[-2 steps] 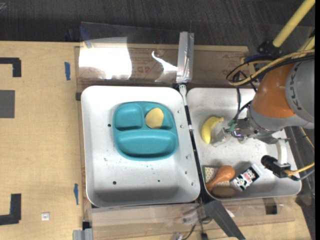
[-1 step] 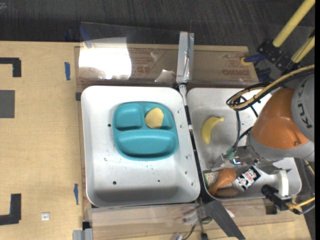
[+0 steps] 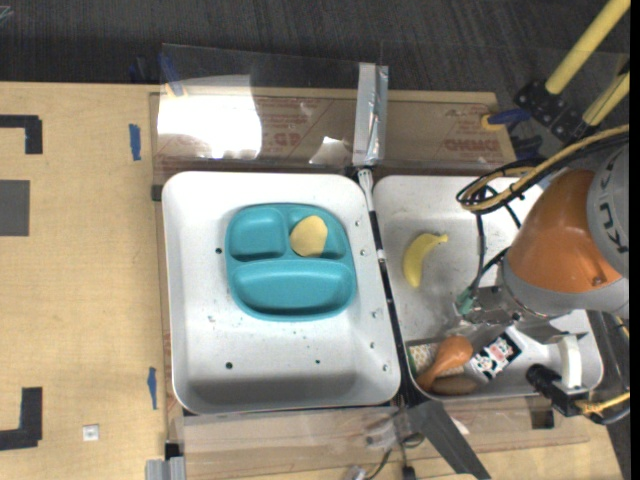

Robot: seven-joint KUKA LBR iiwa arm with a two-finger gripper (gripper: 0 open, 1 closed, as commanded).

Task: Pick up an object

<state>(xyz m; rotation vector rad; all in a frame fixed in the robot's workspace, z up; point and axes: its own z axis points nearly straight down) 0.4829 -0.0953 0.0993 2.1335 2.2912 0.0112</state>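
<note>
Gripper (image 3: 468, 306): low in the right bin, under the orange band of the arm; the wrist hides most of it, so I cannot tell how the jaws stand, and nothing is seen clamped in them.
Arm (image 3: 565, 238): grey with an orange band, reaching in from the right, bulking over the right half of the right bin; dark cables loop above it.
Orange-brown object (image 3: 447, 360): lies at the near edge of the right bin, just below the gripper, its long axis running roughly from lower left to upper right; its exact kind is hard to tell.
Black-and-white packet (image 3: 497, 356): just beside the orange-brown object on its right, tilted, close under the wrist.
Banana (image 3: 422, 255): on the right bin's floor, left of the arm and apart from the gripper; curved, long axis near upright in the view, the upper end bending off to the right.
Right bin (image 3: 400, 203): white, shallow, touching the left bin along a shared edge.
Left bin (image 3: 190, 288): white, holding a teal divided plate (image 3: 290, 293).
Yellow round item (image 3: 309, 235): sits in the plate's upper right compartment.
</note>
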